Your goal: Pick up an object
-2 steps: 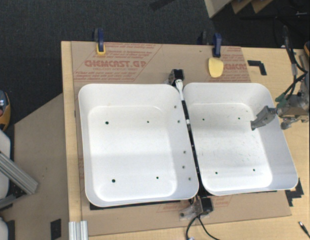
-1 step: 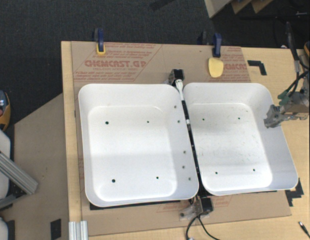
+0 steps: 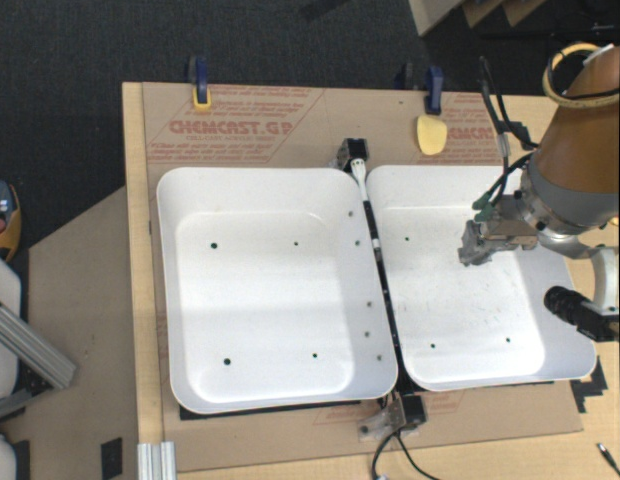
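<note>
My gripper (image 3: 476,252) hangs low over the right white bin (image 3: 440,358), in its upper right part, close to the floor. The grey arm with its orange band (image 3: 580,138) comes in from the right above it. I make out no object under the gripper or held by it. A small pale yellow object (image 3: 431,134) lies on the cardboard board behind the right bin, outside both bins.
The left white bin (image 3: 190,368) lies beside the right one, with a black strip (image 3: 375,258) between them. Blue clamps (image 3: 199,73) (image 3: 433,83) hold the board's far edge. A black part (image 3: 575,310) juts in at the right bin's right rim.
</note>
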You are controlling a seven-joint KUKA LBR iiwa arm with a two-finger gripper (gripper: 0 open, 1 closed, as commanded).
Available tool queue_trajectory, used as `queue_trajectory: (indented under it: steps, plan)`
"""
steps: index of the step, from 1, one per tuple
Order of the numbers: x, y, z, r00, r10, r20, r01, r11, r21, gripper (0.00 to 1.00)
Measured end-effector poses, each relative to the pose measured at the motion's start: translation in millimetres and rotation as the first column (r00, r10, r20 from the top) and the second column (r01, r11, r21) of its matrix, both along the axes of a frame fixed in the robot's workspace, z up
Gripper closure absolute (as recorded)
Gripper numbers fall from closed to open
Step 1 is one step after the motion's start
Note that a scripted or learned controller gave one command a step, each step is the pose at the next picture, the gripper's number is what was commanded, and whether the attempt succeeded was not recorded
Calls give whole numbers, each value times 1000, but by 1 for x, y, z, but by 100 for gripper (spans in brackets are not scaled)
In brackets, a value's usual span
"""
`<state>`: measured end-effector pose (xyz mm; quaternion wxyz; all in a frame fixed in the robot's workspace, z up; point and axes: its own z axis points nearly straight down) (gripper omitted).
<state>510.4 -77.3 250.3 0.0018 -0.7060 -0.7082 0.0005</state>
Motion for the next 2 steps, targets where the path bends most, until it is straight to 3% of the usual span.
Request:
queue_trajectory:
  steps: [1,2]
  plan:
    - [-31,36,191,1000,3,24,-3,1000,-1,100]
    - [14,70,92,1000,0,-1,0,1000,-1,100]
